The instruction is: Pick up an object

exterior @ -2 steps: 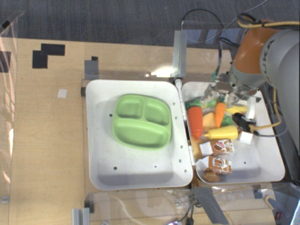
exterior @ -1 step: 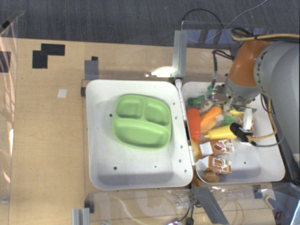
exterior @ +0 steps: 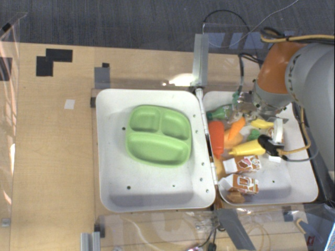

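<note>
The right bin [exterior: 298, 184] holds a pile of toy food. A long red-orange piece [exterior: 215, 138] lies by the bin's left wall, with an orange carrot [exterior: 234, 131] beside it. A yellow piece [exterior: 247, 149] lies below them, and a green item [exterior: 219, 111] sits at the upper left. Two white-and-brown packets [exterior: 246, 183] rest near the front. My gripper [exterior: 244, 106] is lowered into the back of this bin, just above the carrot and the green item. The wrist hides its tips.
The left bin [exterior: 112, 187] holds a green divided plate [exterior: 158, 135]. A metal post [exterior: 201, 56] rises between the bins at the back. The grey arm with its orange band [exterior: 277, 67] and cables covers the right bin's upper right corner.
</note>
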Controlling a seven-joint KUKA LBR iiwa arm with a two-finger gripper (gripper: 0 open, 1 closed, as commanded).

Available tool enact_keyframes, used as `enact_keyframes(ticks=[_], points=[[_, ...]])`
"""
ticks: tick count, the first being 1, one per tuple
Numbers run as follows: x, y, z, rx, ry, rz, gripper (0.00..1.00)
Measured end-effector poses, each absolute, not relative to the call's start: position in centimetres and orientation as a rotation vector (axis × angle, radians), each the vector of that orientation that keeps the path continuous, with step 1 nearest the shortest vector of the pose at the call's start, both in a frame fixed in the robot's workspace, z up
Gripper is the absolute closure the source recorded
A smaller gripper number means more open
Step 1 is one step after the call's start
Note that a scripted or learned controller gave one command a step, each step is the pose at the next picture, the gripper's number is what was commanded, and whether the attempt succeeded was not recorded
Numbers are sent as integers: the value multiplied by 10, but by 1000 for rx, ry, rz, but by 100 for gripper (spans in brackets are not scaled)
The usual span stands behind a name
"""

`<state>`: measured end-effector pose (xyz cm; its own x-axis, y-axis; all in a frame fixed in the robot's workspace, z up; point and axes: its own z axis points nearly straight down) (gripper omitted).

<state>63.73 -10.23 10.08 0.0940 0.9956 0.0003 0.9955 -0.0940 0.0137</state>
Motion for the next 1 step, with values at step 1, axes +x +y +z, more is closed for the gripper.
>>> enact_keyframes(ticks=[1], points=[[605, -97, 89, 2114, 2312, 12, 100]])
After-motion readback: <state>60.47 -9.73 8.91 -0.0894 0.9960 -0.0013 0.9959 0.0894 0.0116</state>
